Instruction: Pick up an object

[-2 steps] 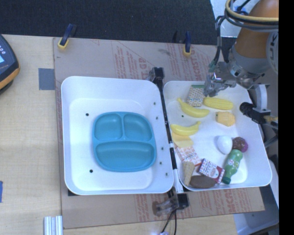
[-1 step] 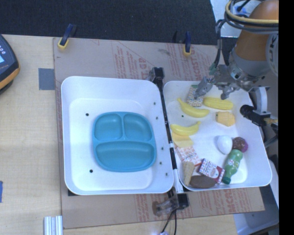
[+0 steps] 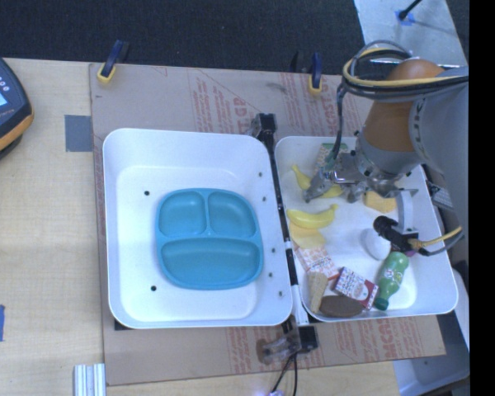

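The banana [image 3: 311,217], the likeliest thing for this pick, lay in the right bin [image 3: 445,291] near its left wall, just beside the tool [image 3: 337,186] and on the side toward the camera. You would have seen the tool low over the far half of that bin, hanging from the grey arm with its orange band. Whether it was released or clenched you could not tell from this slant, and nothing could be seen held in it.

Close about the tool lay a smaller yellow piece [image 3: 301,176] toward the bin's far left, and another yellow piece [image 3: 384,204] on its right. Further out were a white lump [image 3: 373,240], a green bottle [image 3: 392,275] lying tilted, a red packet [image 3: 352,285] and a brown item [image 3: 339,307] at the near edge. The left bin [image 3: 120,221] held a blue divided plate [image 3: 208,238], well apart from the work.

My reading is that you were at the approach step, with no grasp made. The next move called for settling on one target, probably the banana, centring the tool over it, and descending clear of its crowded neighbours before closing and lifting. The surface [image 3: 41,246] round the bins played no part.
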`<state>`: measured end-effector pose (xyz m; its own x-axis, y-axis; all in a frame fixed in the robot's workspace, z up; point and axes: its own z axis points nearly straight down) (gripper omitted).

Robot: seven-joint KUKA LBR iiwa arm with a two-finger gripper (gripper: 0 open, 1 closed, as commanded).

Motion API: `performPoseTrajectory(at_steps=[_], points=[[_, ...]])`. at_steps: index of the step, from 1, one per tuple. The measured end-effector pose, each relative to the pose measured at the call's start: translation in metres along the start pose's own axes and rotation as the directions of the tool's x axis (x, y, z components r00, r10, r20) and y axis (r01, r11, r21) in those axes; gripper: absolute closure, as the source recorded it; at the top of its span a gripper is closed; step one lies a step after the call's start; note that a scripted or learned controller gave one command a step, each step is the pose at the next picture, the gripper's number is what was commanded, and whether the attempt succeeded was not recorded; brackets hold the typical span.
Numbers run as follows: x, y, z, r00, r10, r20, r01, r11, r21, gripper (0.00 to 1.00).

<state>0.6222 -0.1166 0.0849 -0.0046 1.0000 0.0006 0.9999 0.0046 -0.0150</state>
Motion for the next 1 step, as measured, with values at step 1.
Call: performPoseTrajectory(at_steps=[1], points=[[-0.0242, 0.0312, -0.0055, 1.000, 0.001, -0.008, -0.001, 1.000, 0.009, 0.00]])
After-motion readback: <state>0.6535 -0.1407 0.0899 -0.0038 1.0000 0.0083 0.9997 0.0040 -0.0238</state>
